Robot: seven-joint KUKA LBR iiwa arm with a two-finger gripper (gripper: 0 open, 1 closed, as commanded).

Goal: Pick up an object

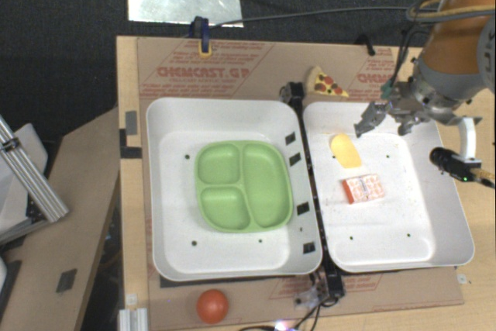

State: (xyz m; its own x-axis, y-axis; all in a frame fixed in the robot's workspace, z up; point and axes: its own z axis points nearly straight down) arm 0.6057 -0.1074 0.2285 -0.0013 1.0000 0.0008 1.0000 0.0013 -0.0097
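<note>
Grey two-finger hand (390, 120) spread wide, holding nothing, above right white bin (442, 244); yellow oblong plastic piece (346, 150) just beside.

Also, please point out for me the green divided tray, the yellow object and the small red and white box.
green divided tray (243, 186): camera view, on its centre ridge.
yellow object (346, 150): camera view, its middle.
red and white box (363, 188): camera view, its top face.

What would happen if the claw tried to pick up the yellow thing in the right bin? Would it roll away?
The yellow thing looks rounded and smooth, so it might slip or roll a little when the claw squeezes it. It looks like small toy food, so it is probably light. It lies apart from the red and white box, so a nudge likely wouldn't bump that.
</note>
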